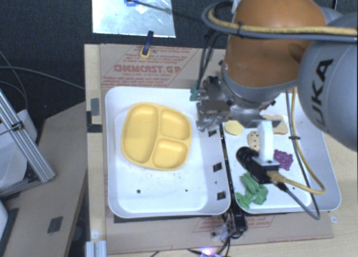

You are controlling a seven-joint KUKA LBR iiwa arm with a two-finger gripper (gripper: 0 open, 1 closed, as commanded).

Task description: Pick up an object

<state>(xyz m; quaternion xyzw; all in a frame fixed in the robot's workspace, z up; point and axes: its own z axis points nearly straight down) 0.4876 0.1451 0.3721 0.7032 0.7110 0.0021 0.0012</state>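
Arm: grey KUKA arm [330, 76] comes in from the right of my view, and its orange band [268, 32] bulks over the upper part of the right bin, hiding much of it from me.
Gripper: I place the gripper [208, 117] under the wrist, just above the divide between the two bins, near their far ends. Whether it is spread or closed, and whether anything sits in it, I cannot tell; the wrist hardware blocks my line of sight.
Left bin: left bin [168, 197] is a shallow white tray holding a yellow divided plate [155, 136] with three compartments, lying flat in the upper-middle part. I see a few small dark specks on the bare floor below the plate.
Right bin: right bin [324, 188] holds the small things I could pick.
Pickable objects: a green leafy toy [253, 190] lies at the near-left corner; a purple grape cluster [284, 159] sits to its upper right; a pale yellow round piece [234, 127] lies near the divide, just below the wrist; a tan speckled piece [254, 139] is just beside it; an orange-tan piece [276, 121] sits further right, partly under the arm.
Cabling: a yellow cable [305, 163] loops down across the right bin, and a black fitting [253, 163] with a white block [266, 144] hangs over the objects there.
Bench: both bins rest on a cardboard sheet [146, 66] printed in red letters.
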